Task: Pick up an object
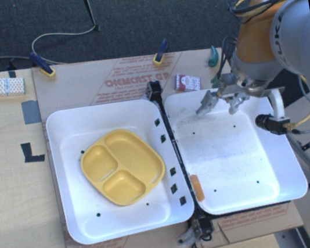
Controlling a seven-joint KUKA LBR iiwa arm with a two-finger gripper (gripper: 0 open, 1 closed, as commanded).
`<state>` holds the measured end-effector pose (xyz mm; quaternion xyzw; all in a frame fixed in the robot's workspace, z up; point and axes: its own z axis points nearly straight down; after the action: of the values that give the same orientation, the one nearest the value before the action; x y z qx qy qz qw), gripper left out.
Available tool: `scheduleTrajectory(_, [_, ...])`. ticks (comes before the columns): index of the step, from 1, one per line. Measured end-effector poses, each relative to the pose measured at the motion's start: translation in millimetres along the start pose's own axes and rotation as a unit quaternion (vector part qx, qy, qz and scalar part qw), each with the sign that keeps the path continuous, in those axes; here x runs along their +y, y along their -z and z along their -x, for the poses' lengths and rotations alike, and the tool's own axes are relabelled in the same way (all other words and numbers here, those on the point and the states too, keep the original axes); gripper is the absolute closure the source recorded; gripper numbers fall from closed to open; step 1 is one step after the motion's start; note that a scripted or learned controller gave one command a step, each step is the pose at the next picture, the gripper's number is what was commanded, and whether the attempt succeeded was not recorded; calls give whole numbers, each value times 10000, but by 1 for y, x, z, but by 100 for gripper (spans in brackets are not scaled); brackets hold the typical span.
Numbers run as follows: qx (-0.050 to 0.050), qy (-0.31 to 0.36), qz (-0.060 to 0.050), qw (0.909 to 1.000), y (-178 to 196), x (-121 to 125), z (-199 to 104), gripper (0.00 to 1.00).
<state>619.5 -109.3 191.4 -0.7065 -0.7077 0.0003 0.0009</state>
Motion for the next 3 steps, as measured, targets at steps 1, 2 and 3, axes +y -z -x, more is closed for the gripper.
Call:
scheduleTrajectory(1, [-10,2,21,10000,-106,40,-6,0])
scheduleTrajectory(2, [-13,11,21,10000,-96,40,-6,100])
scheduleTrajectory(3, [-14,12,22,10000,-96,40,-6,0])
